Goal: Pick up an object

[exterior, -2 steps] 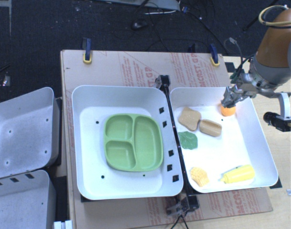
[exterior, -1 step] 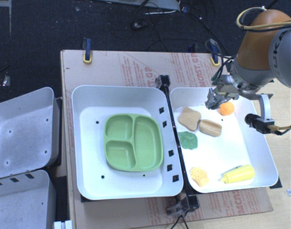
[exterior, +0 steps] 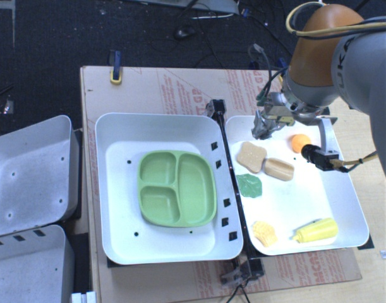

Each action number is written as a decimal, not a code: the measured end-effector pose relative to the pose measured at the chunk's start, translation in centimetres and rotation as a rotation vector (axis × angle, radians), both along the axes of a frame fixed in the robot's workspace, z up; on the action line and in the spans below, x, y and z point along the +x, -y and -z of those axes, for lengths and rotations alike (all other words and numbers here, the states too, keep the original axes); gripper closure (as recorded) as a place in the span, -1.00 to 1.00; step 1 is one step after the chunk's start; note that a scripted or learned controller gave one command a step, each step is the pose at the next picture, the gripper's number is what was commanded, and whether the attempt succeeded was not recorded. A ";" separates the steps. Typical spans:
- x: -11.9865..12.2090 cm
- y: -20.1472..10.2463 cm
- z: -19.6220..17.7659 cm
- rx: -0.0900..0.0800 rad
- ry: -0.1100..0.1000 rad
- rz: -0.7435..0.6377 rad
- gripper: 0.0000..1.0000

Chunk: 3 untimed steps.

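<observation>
Gripper: the two-finger gripper hung low over the right white bin's far left corner; whether it was open or held anything could not be told.
Nearest objects: a tan bread-shaped block just below it, a small orange ball to its right.
Left white bin: held a green divided plastic tray.
</observation>
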<state>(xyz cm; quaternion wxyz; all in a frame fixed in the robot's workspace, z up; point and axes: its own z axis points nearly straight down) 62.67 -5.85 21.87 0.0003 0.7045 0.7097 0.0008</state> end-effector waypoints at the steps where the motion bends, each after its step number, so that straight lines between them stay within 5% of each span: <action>1: -0.1 -6.4 -0.1 0.000 -0.002 0.000 1.00; 3: -0.2 -15.7 -0.2 -0.001 0.000 0.002 1.00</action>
